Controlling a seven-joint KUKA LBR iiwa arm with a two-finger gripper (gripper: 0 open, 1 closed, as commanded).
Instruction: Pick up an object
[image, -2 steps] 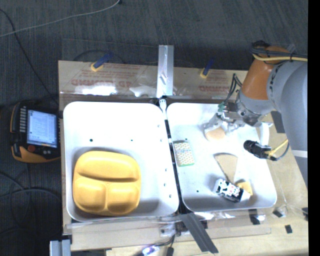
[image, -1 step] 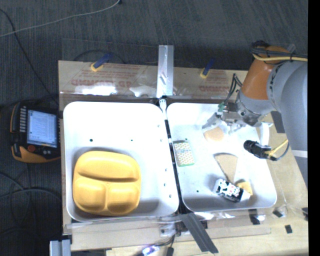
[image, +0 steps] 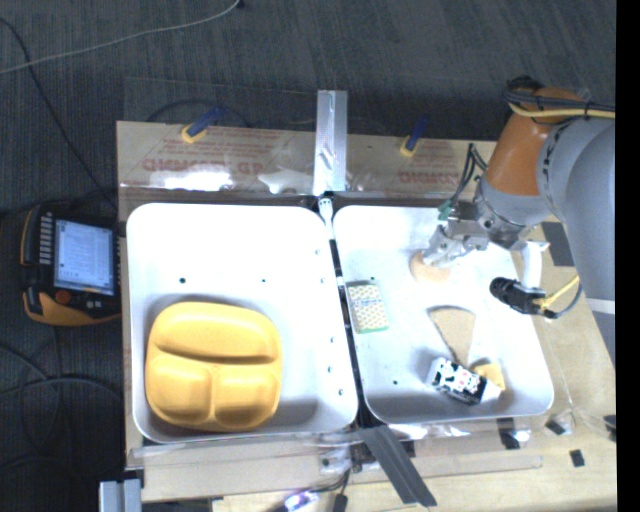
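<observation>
One fixed camera is looking down at a slant from well above the bench (image: 150, 140), taking in both bins (image: 240, 225) whole, with floor (image: 300, 50) showing toward 12 o'clock and the arm (image: 590, 200) entering from 3 o'clock.

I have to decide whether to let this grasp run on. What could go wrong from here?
1. The gripper sits over a small flat tan disc near the back wall of the right bin. A piece that flat may slip away from the fingers.
2. The disc is close to the bin's wall, so the fingers may scrape it.
3. The other pieces, a green-dotted card and a black-and-white block, lie farther off, so a miss comes up empty.
</observation>
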